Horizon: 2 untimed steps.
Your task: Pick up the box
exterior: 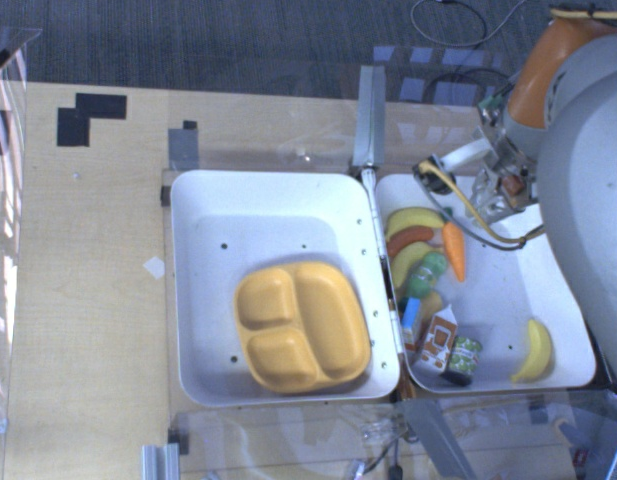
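The box (pixel 438 339) is a small white carton with orange-brown print. It lies near the front left corner of the right bin (pixel 563 308), tilted, between a blue item (pixel 410 314) and a small green can (pixel 464 358). My gripper (pixel 496 190) hangs over the far part of the right bin, well behind the box and apart from it, with yellow and black cables looping beside it. Nothing shows in its grasp.
A yellow divided plate (pixel 301 325) lies in the left bin (pixel 208 218). Along the right bin's left side lie bananas (pixel 413 220), a carrot (pixel 454 249) and a green item (pixel 425 276). One more banana (pixel 534 351) rests at the front right. The arm's grey body (pixel 588 168) overhangs the right edge.
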Each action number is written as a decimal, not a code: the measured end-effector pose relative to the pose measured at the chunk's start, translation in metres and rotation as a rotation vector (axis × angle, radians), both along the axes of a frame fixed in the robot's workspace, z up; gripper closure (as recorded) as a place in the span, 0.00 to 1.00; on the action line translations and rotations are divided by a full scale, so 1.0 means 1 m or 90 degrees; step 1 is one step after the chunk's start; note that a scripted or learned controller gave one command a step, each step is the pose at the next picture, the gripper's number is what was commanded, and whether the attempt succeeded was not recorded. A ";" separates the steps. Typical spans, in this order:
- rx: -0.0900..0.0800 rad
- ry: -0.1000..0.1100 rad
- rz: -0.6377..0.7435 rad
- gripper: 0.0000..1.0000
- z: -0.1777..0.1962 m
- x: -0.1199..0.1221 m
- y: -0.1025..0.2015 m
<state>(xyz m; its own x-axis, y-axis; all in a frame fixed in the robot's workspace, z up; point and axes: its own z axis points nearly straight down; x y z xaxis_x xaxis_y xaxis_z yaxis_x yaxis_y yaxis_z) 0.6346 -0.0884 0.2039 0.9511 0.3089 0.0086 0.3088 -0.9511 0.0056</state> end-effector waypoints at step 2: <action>0.001 0.003 0.034 1.00 0.027 0.025 -0.055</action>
